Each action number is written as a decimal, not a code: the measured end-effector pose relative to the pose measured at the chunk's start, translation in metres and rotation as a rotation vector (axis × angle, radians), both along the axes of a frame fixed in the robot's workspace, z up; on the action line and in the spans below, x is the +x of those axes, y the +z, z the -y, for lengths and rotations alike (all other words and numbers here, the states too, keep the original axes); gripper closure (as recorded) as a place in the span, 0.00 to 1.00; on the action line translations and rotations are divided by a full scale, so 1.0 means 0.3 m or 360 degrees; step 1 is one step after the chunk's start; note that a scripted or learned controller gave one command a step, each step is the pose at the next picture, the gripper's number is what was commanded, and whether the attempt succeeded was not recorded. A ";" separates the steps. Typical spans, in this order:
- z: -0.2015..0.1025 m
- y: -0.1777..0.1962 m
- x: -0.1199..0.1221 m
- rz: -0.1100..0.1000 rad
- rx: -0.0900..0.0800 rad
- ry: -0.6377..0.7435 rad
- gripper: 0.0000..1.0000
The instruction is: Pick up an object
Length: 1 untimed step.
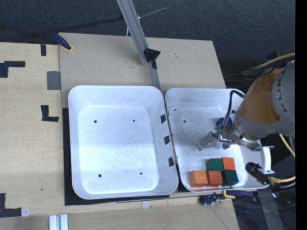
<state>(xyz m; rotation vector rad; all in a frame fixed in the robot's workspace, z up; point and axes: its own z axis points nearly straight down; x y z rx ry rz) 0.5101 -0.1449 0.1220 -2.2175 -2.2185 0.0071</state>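
Observation:
In the right white bin (192,99), a cluster of blocks sits against the near wall: an orange block (198,178), a second orange block (215,177), a green block (215,164), a small orange block (229,163) and a dark green block (230,176). My gripper (205,142) hangs low over the bin's middle, just behind and left of the cluster, with nothing visibly in it. A small blue piece (219,124) shows next to the wrist, partly hidden.
The left white bin (115,92) lies beside the right one. A slanted metal pole (136,28) runs from the top down to the gap between the bins. The grey and orange arm (261,104) covers the right bin's right side.

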 end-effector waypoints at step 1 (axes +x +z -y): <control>-0.001 -0.106 -0.003 0.0005 -0.0002 0.0002 0.00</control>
